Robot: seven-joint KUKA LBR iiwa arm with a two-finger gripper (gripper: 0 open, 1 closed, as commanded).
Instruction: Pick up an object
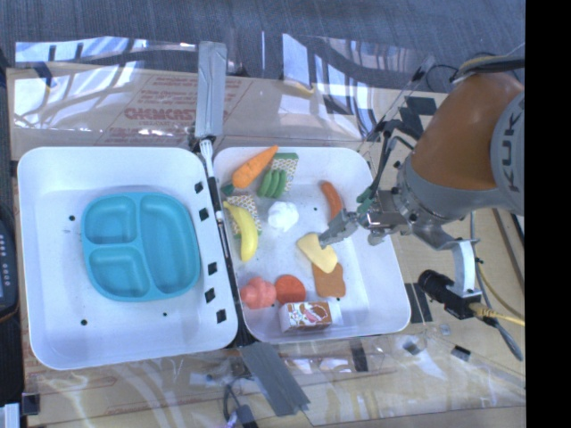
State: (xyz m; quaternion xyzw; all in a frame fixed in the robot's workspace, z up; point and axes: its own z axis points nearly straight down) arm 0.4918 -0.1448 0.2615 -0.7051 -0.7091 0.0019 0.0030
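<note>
Orange-banded and bulky, the arm [464, 141] fills the space above the right bin [384, 283], its gripper [343, 228] hanging over that bin; whether it is wide or narrow I cannot tell. Just below the gripper lies a yellow cheese wedge [318, 252], the likely target, touching a brown cookie [329, 280]. Risk: a descent could clip both and nudge them apart. Left of the wedge: one banana [244, 230], one carrot [256, 168], one sausage [331, 199].
</note>
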